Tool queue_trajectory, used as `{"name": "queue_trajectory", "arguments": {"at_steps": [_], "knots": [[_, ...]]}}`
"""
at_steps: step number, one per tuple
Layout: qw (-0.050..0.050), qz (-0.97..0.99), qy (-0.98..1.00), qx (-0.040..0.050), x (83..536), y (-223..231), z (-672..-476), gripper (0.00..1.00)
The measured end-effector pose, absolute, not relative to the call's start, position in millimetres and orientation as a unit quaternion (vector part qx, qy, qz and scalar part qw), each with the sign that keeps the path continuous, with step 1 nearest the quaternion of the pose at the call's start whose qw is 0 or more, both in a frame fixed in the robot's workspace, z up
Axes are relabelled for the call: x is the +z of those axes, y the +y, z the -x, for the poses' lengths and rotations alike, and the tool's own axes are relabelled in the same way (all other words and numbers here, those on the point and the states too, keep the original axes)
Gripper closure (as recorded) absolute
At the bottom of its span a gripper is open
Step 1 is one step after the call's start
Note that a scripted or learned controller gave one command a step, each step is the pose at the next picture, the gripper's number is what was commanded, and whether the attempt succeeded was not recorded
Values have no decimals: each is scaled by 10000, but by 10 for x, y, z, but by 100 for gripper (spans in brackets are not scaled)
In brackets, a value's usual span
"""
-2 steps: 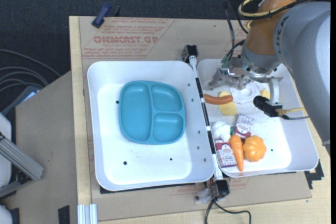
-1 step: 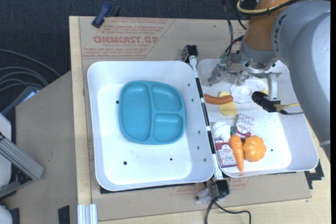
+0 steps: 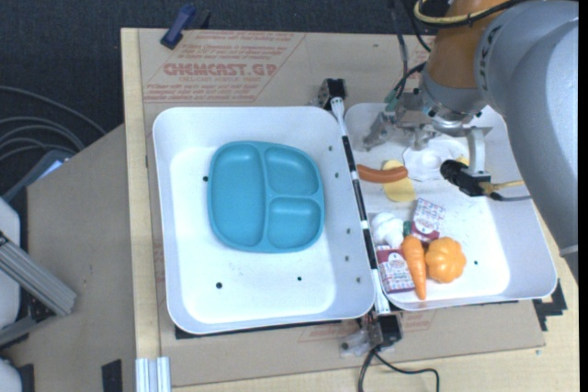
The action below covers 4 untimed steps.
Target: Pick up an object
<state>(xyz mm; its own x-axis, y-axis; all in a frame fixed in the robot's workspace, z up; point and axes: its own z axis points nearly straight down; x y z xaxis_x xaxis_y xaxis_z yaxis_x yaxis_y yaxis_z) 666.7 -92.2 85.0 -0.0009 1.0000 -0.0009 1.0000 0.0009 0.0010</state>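
Two white bins on tabletop [image 3: 230, 73] — blue divided plate [image 3: 266, 196] in left; pincer [image 3: 401, 129] low over right bin's [image 3: 524, 266] far end, grip state seemingly indiscernible — carrot [image 3: 416, 266], orange fruit [image 3: 445, 259] nearby.

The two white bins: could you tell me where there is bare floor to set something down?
In the left white bin, bare floor rings the blue divided plastic plate, widest along the near wall. The right white bin is crowded: the orange toy carrot, orange pumpkin toy and hot dog toy cluster by the divider; only its right strip is bare.
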Motion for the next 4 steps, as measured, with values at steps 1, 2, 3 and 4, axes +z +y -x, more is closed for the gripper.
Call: {"name": "queue_trajectory", "arguments": {"at_steps": [1,2,3,4], "knots": [[9,-7071,7072,0,850,-955,-6666,0],[-9,-7073,7069,-7,848,-916,-6448,0],[6,-7069,7073,7,849,-910,-6638,0],[6,-7068,7074,5,848,-940,-6667,0]]}}
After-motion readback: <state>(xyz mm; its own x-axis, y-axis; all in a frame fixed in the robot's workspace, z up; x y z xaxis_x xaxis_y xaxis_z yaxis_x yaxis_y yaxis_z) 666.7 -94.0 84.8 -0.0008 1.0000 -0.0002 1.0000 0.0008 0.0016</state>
